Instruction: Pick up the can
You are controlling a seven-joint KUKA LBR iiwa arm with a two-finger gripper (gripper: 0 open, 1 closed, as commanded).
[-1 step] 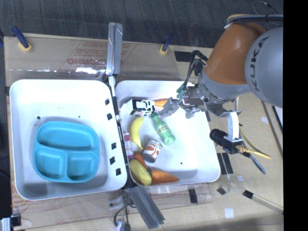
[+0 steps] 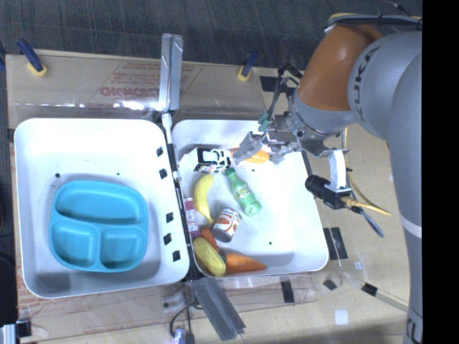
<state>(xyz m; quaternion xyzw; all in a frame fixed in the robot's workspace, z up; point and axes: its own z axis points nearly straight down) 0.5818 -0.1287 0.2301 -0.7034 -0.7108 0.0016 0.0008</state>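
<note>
Gripper (image 2: pixel 252 146) sits over the upper middle of the right bin (image 2: pixel 305 213), hanging off the grey arm (image 2: pixel 373 70) that comes in from the right of the frame; can't tell its state from this angle. An orange item (image 2: pixel 258 156) lies right under or beside it, contact unclear. The can (image 2: pixel 226 224) lies tilted near the bin's center-left, well apart from the gripper, lower in the frame. Green bottle (image 2: pixel 244 192) lies diagonally between gripper and can, its lower end just beside the can. Banana (image 2: pixel 204 196) is left of the bottle, near the bin's left wall. Corn cob (image 2: pixel 209 256) and carrot (image 2: pixel 242 265) sit at the bin's lower left, just below the can. A black-and-white box (image 2: pixel 214 158) rests at the upper left of that bin, above the banana. Left bin (image 2: pixel 43 142) holds a blue divided tray (image 2: pixel 100 224). Both bins stand side by side on the worktop (image 2: pixel 86 81).
</note>
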